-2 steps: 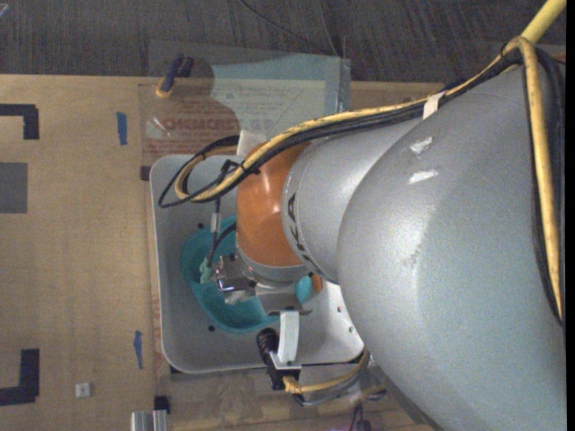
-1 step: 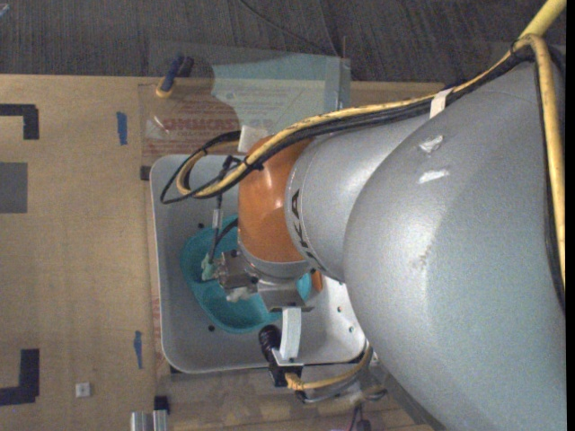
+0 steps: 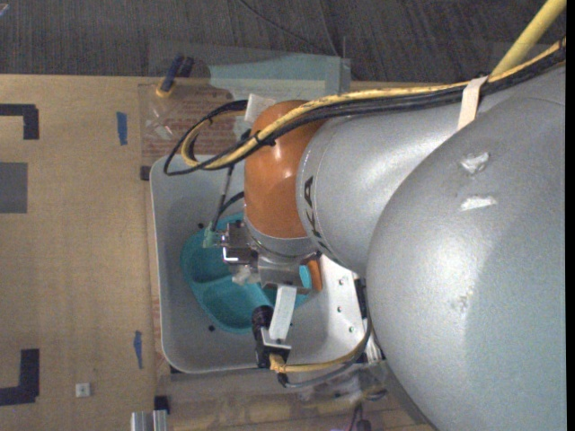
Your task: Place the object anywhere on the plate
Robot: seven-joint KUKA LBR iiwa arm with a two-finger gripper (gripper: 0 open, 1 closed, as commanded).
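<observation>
Under the grey arm's orange-banded wrist (image 3: 274,182), teal plastic plate (image 3: 216,281) sitting in shallow white bin (image 3: 171,232); can't tell gripper state, object hidden.

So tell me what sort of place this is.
Probably a robotics lab or test cell. A grey KUKA arm trailing cables hangs over a white bin holding a teal plate, on a wooden bench marked with tape.
</observation>
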